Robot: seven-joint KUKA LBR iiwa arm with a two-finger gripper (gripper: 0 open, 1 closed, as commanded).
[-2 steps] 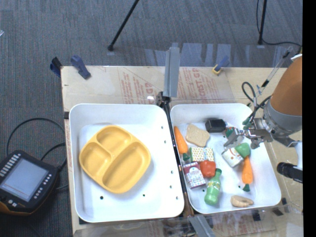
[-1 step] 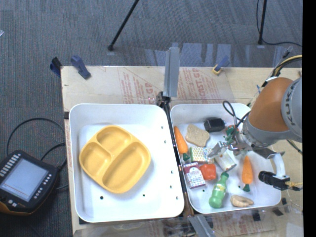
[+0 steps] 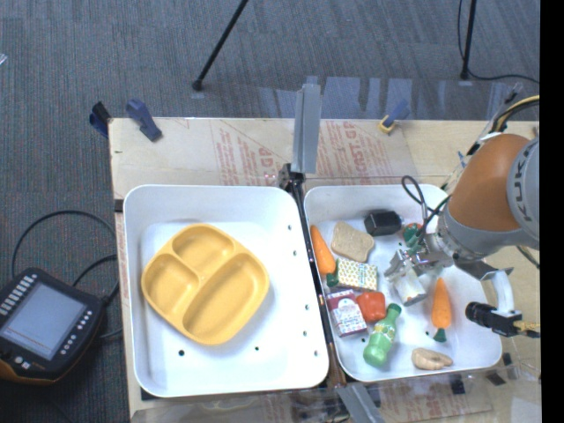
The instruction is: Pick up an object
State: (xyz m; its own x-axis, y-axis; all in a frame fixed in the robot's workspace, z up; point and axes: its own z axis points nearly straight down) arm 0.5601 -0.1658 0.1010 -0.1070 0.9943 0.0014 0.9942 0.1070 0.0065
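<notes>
My gripper (image 3: 407, 267) hangs low over the middle of the right bin (image 3: 480, 346), reaching in from the right. A small white object (image 3: 409, 288) lies right under it, and I cannot tell whether it is gripped. Around it lie an orange carrot (image 3: 441, 304) to the right, a green bottle (image 3: 381, 342) in front, a red piece (image 3: 372, 305), a patterned cracker pack (image 3: 357, 275) and a slice of bread (image 3: 352, 241) to the left. A black object (image 3: 382, 222) sits behind.
A second carrot (image 3: 322, 250) lies along the right bin's left wall, a red packet (image 3: 345, 314) near its front, and a tan peanut-like piece (image 3: 431, 358) at the front right. The left bin (image 3: 141, 210) holds a yellow divided plate (image 3: 204, 282).
</notes>
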